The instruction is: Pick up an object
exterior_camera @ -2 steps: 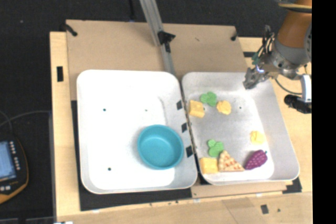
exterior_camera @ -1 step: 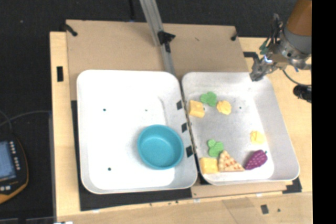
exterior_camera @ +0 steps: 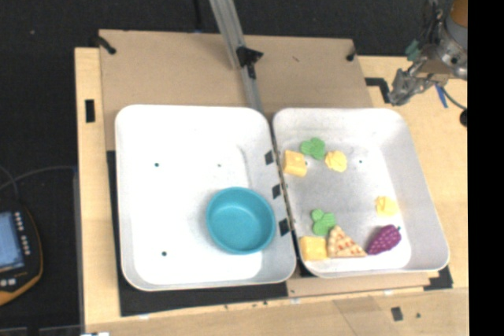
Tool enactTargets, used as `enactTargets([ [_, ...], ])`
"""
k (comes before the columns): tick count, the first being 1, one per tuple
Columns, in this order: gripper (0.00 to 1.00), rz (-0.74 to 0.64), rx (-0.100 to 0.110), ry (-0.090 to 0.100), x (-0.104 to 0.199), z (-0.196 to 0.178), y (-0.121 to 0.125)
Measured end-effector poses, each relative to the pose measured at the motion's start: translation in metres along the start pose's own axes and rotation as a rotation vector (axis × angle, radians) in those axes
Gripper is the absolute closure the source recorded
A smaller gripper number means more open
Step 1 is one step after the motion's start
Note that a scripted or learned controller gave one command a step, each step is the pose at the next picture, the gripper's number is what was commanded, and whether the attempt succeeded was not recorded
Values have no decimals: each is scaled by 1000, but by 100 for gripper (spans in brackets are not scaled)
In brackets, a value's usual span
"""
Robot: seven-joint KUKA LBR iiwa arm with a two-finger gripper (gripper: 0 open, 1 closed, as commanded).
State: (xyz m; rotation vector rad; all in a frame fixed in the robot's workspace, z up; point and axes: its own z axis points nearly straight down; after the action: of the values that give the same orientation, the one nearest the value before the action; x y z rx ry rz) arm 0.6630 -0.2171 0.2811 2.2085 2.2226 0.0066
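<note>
The gripper (exterior_camera: 403, 84) hangs over the bench just beyond the right bin (exterior_camera: 409, 139), off its two o'clock corner and well apart from everything inside. It carries nothing, and how it is set I cannot tell from here. Parked clear like that, it leaves the whole bin in plain sight, which I take to be the point before a pick.

The candidates all lie in that right bin. Toward eleven o'clock sit a yellow block (exterior_camera: 294, 164), a green piece (exterior_camera: 313, 147) and a pale yellow piece (exterior_camera: 336, 161), close together. Down at six o'clock a second green piece (exterior_camera: 321, 221), another yellow block (exterior_camera: 313, 249), a waffle-patterned wedge (exterior_camera: 343, 243) and purple grapes (exterior_camera: 383, 239) crowd each other. A small yellow piece (exterior_camera: 386, 205) lies alone near four o'clock, probably the easiest grab.

The left bin (exterior_camera: 157, 138) has a blue bowl (exterior_camera: 239, 219) at its five o'clock.
</note>
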Motion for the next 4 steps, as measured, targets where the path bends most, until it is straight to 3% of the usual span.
enactTargets([
  [2,100,0,8,4,103,5,-11],
  [4,100,0,10,4,212,23,4],
])
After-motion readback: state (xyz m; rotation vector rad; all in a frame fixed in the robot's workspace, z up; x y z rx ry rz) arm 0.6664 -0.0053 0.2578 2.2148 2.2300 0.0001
